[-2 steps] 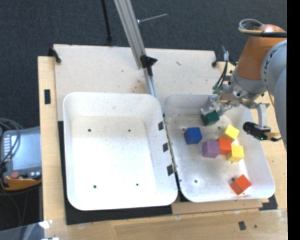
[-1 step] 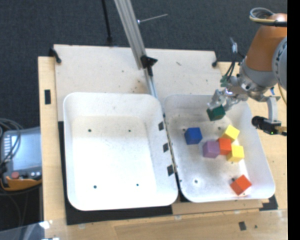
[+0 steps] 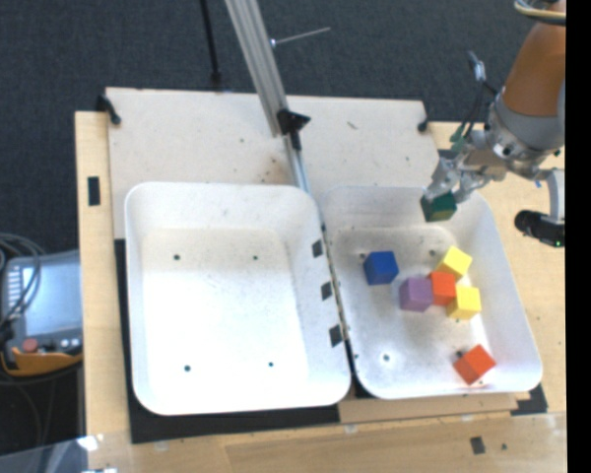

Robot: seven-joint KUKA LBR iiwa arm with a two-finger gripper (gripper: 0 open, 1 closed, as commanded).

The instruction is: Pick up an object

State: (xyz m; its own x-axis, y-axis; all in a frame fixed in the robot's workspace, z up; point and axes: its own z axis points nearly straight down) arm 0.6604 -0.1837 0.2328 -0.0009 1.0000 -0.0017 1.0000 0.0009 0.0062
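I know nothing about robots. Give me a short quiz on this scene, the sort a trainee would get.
1. True or false: the blue cube lies in the right bin.
2. What colour is the block at the jaws of the gripper? A red, B green, C purple.
3. How many yellow cubes lie in the right bin?

Key: 1 true. 2 B, the green block. 3 two.
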